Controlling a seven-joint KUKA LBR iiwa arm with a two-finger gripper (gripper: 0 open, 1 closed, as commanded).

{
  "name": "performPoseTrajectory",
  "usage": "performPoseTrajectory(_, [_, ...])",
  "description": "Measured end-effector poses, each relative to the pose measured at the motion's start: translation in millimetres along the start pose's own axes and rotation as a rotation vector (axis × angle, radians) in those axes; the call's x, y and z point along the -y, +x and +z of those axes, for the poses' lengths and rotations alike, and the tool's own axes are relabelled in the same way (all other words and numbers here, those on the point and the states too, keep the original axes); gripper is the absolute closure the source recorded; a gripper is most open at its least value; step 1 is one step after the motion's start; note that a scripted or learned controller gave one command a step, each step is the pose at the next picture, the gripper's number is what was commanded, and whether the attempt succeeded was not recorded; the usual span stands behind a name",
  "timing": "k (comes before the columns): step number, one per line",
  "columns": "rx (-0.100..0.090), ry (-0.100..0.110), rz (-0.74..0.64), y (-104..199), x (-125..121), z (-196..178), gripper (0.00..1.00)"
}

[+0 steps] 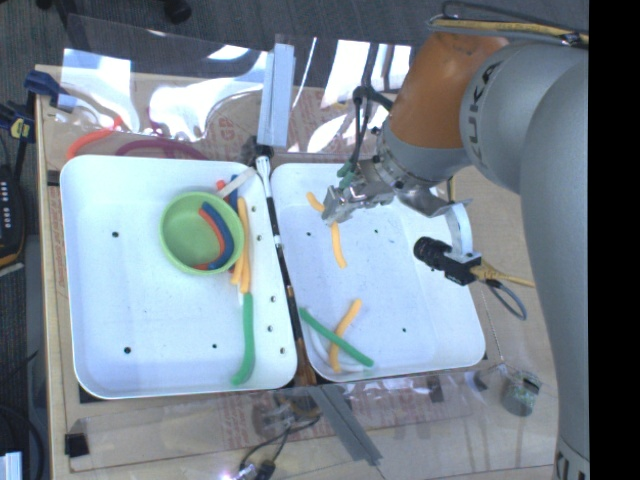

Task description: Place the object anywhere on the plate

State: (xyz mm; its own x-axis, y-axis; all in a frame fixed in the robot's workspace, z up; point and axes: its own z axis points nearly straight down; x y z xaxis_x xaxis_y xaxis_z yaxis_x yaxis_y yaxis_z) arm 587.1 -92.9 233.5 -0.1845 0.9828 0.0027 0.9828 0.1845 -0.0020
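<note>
The green plate [190, 233] sits in the left bin [120, 298], toward its upper right, with a red and a blue curved piece [215, 230] lying on its right side. My gripper [337, 209] hangs over the upper left of the right bin [430, 318]. An orange stick [339, 247] lies directly under the gripper, its top end meeting the gripper's tip; I cannot tell whether it is held. A short orange piece [314, 203] lies just left of the gripper.
Orange sticks [242, 258] and a long green stick [245, 338] lie beside the plate near the left bin's right wall. At the right bin's front lie a green stick [336, 338] and orange sticks [346, 320]. A black part [440, 256] juts from the arm.
</note>
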Motion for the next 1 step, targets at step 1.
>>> performPoseTrajectory(1, [0.000,0.000,0.000,-0.1,0.0,-0.1,0.00])
